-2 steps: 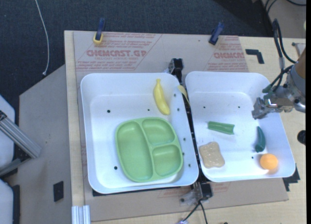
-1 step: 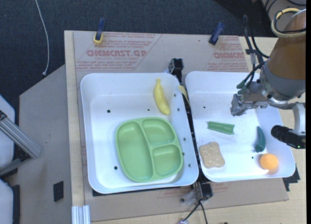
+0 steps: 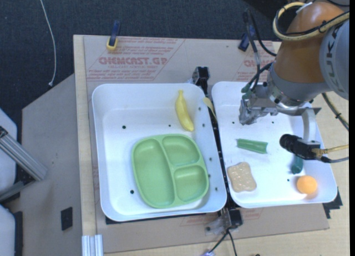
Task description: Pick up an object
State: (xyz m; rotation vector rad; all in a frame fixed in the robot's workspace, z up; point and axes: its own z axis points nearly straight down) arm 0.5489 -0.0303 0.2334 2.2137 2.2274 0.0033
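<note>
My gripper [image 3: 248, 115] hangs over the back part of the right bin [image 3: 222, 96], above bare white floor. A green stick-shaped object [image 3: 252, 145] lies just in front of it, a short way apart. Nearer the front lie a beige cracker-like slab [image 3: 242, 176] and an orange ball [image 3: 307, 185]. A small teal object [image 3: 298, 165] shows partly by the ball. Nothing is visibly held by the gripper.
The left bin [image 3: 105, 138] holds a green divided plate [image 3: 168, 169] and a yellow banana [image 3: 183, 111] near its back right wall. The two bins meet at a raised rim [image 3: 213, 138]. A brown board lies under both.
</note>
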